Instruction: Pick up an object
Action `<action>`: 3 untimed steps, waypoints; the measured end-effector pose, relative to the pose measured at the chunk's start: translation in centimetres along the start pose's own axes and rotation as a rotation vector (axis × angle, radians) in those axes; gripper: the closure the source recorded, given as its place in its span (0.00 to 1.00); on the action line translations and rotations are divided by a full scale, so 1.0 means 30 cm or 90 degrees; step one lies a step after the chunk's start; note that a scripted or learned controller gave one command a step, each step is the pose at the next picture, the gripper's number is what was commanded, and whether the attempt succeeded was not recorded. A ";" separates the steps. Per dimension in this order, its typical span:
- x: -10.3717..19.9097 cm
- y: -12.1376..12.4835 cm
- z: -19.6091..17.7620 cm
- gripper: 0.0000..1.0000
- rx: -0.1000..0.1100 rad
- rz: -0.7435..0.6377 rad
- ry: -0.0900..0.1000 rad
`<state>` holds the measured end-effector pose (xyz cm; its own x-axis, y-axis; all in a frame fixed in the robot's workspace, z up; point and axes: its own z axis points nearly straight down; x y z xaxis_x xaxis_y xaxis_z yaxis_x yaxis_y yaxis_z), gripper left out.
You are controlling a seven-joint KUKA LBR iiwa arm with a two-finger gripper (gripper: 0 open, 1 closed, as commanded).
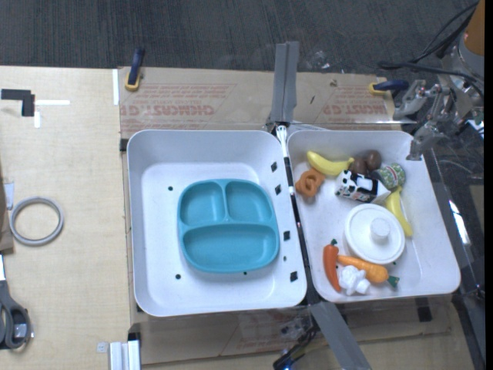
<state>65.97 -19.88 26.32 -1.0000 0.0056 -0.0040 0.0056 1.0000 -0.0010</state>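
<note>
The right bin [431,284] holds several toys. A yellow banana [327,163] lies at its back, with an orange donut [310,183] beside it and a black-and-white cow [357,185] to the right. Behind the cow are a brown piece [371,159] and a green piece [393,175]. A second banana [398,211] lies by a round white lidded bowl [374,233]. Two carrots [332,266] [366,269] and a white cauliflower [353,283] lie at the front. My gripper [422,133] hangs over the bin's back right corner, above the rim and apart from every toy.
In the left bin [146,206] lies a blue divided plate [228,225]. A grey divider post [284,83] stands between the bins at the back. Cables and arm hardware [454,99] crowd the far right. A grey tape ring [35,220] lies on the bench at left.
</note>
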 end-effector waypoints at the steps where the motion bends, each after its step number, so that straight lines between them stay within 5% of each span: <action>1: 0.099 -0.079 0.426 0.00 0.000 0.017 0.001; 2: 0.349 -0.082 0.562 0.00 0.001 0.039 0.000; 3: 0.466 -0.077 0.560 0.00 0.001 0.106 -0.002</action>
<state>52.06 -22.13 9.46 -0.9852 0.1713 -0.0074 0.1714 0.9852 -0.0008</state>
